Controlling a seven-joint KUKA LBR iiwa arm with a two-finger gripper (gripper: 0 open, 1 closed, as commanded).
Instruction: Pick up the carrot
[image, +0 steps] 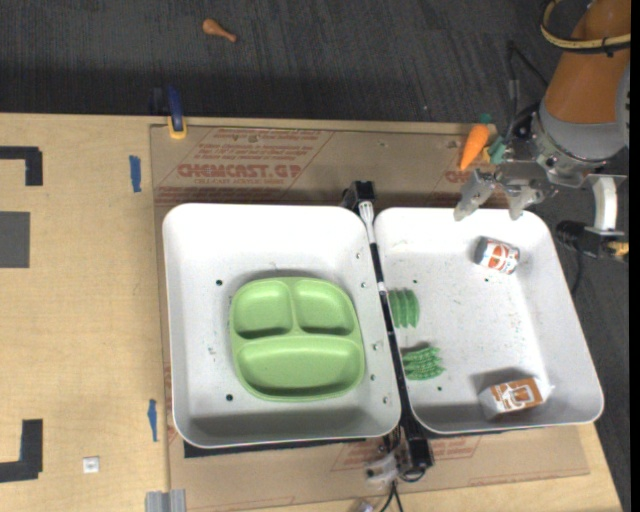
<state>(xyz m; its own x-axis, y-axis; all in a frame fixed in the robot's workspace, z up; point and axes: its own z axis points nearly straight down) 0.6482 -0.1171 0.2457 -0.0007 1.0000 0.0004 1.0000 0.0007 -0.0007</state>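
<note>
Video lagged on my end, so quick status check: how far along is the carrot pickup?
Done: the pincer is at the back edge of the right bin, close to the carrot. In hand: nothing; its fingers stand apart with no carrot between them. The carrot sits just behind them, beside the pincer's body; I cannot tell whether they touch. Left: close on the carrot and lift it.

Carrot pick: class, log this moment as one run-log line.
carrot: on bench beyond right bin, untouched | gripper: over bin's far rim, fingers open, holding nothing | green tray: in left bin
</note>
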